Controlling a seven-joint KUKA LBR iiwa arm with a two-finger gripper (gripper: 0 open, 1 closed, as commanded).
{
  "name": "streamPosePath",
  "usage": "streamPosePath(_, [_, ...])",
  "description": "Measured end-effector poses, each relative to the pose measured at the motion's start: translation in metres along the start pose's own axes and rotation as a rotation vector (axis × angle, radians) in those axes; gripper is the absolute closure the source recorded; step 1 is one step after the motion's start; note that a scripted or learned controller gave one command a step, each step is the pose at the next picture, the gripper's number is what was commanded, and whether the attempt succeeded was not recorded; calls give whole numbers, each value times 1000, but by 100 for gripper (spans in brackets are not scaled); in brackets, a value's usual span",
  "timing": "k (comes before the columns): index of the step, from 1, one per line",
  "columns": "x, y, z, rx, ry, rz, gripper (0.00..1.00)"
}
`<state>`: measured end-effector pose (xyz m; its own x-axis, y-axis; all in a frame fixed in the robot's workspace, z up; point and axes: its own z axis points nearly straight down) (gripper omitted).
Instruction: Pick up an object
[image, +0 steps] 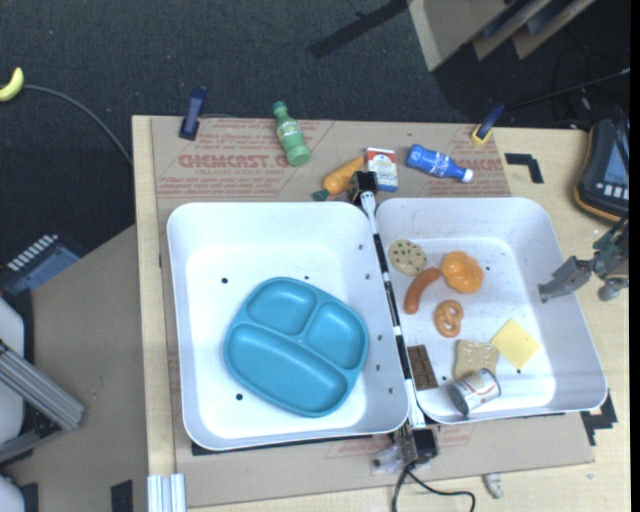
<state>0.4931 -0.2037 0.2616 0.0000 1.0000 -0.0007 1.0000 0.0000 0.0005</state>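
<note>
The gripper (582, 275) is reaching in at the right rim of the right bin (545, 225), and whether its fingers are open or closed I cannot tell, since they are small and blurred against the rim; nothing is showing between them. The objects for picking are lying in that right bin: a round cookie (407, 257) near the divider, a sausage (421, 289) just below it, an orange piece (461, 271) touching the sausage's upper end, a pretzel (449, 318) in the middle, a yellow cheese slice (515, 344) toward the right, a cracker (476, 356) beside it, a small can (475, 390) lying on its side at the front, and a dark chocolate bar (421, 366) along the divider. The left bin (200, 250) is holding a blue divided plate (295, 345). Behind the bins on the desk (240, 150), a green bottle (292, 134), a blue bottle (438, 164) and a small carton (381, 168) are lying.
</note>
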Motion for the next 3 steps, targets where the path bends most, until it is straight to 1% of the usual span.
streamPosePath(1, [53, 66, 152, 4, 2, -1, 0])
streamPosePath(2, [90, 57, 178, 3, 2, -1, 0])
streamPosePath(3, [89, 58, 167, 0, 0, 0, 100])
